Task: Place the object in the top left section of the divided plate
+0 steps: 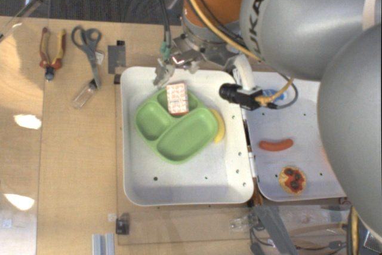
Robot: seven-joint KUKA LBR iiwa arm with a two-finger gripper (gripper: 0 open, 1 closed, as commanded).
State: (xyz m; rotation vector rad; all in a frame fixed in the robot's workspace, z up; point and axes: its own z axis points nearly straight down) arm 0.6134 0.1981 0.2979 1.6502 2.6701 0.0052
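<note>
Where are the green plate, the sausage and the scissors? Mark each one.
green plate (182, 139), camera view, floor of its large section
sausage (276, 144), camera view, middle of its length
scissors (91, 57), camera view, near the pivot below the handles

A robotics lab or workshop bench — a wooden benchtop (71, 146) bears two white bins (137, 182), with pliers (50, 52) and scissors (88, 48) laid beside them, and an industrial KUKA arm (298, 15) reaches over.
</note>
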